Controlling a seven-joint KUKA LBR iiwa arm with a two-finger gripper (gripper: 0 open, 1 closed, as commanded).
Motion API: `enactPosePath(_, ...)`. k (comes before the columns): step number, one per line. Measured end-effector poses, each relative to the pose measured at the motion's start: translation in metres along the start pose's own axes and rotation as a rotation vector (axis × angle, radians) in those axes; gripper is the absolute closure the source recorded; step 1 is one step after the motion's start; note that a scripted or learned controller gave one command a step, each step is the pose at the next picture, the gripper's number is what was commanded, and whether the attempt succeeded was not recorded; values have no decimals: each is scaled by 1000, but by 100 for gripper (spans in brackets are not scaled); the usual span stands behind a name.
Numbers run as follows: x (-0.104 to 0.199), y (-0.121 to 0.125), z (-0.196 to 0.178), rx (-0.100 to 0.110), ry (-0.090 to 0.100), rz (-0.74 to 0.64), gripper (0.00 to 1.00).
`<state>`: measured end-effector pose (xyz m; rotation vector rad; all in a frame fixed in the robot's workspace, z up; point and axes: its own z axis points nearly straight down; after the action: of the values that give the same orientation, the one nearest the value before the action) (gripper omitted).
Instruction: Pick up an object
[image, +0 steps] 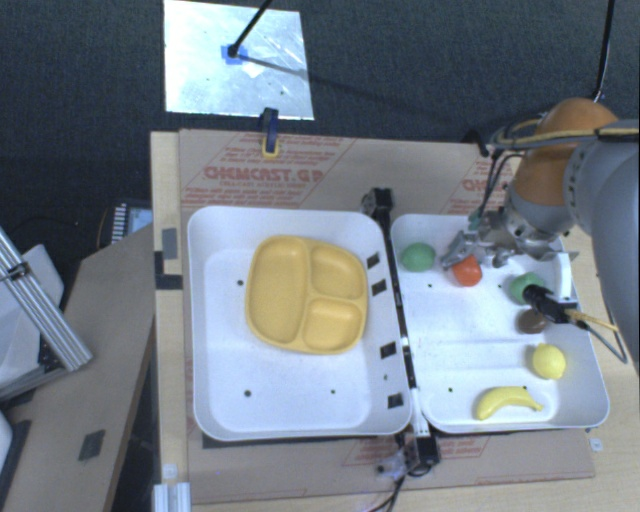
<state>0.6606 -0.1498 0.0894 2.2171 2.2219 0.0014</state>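
The two-finger metal gripper (472, 250) hangs over the upper part of the right white bin (470, 340), in the right half of the frame, and the small round orange-red fruit (466, 271) lies directly at its tip, just below and touching or nearly touching the fingers. Whether those fingers are spread or closed I cannot tell; they blur into the wrist hardware. The fruit is round, so it has no long axis to line up with, and a straight descent looks like the natural approach.

Close to the left of it sits a round green fruit (417, 257), near enough that a wide opening could nudge it. To the right, partly under the arm, lies a second green ball (521, 289), then a dark brown lump (531, 321) below it. A yellow lemon (548, 361) and a yellow banana (506, 402) rest well apart toward the lower right corner of the bin. The left white bin (215, 330) holds a yellow divided plastic plate (304, 293), far from the action
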Motion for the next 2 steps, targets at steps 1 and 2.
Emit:
enactPosePath(1,0,1,-13,-3,0,0,100)
enactPosePath(2,2,1,-57,-3,0,-2,100)
